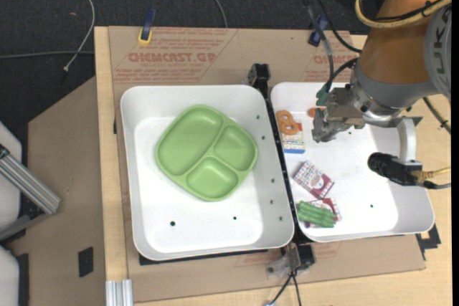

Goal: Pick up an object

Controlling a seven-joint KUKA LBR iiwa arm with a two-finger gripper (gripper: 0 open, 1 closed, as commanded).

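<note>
My gripper hangs over the upper middle of the right bin, pointing down, with nothing visible between its fingers. Just left of it lie an orange pretzel-shaped piece and a small white and blue packet. Further toward the front rest a pink patterned packet and a green object. A small orange thing peeks out beside the gripper body.
The left bin holds a green divided plate. A black clamp sits between the bins at the back. The arm's grey and orange body looms over the right bin's far corner. A black cylinder juts over the right bin.
</note>
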